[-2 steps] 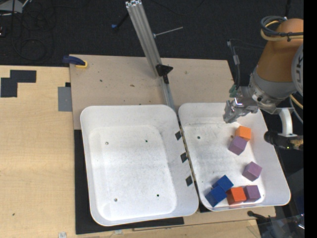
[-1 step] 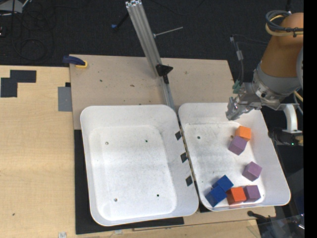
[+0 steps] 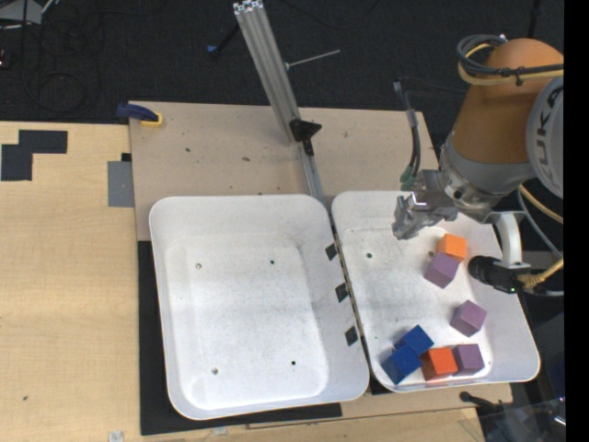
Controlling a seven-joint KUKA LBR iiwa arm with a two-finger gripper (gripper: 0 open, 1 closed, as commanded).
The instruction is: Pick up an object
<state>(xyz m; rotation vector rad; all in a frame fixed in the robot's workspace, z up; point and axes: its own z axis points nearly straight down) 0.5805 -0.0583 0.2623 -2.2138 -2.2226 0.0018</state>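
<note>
Looking at the bench (image 3: 212, 155) with a left bin (image 3: 239, 293) and a right bin (image 3: 391, 293). Grey and orange arm (image 3: 502, 109) reaching in from the right, gripper (image 3: 411, 217) hanging over the far part of the right bin with nothing visibly in it. Can't tell from this angle whether it's released or clenched.

Still in the approach step, by the look of it. Closest candidates: orange block (image 3: 453, 245) and purple block (image 3: 442, 270), touching or nearly so, just right of the gripper. Probably best to shift right, come straight down and straddle one block only, jaws square to its flat faces. Risk of nudging the neighbour otherwise.

Easier pick maybe: lone purple cube (image 3: 469, 317), nearer, apart from the others. Would skip the near cluster, blue blocks (image 3: 409, 350), orange cube (image 3: 440, 363) and purple one (image 3: 468, 357), packed tight against the rim.

Small matte cubes, likely foam or wood, easy enough to pinch.
</note>
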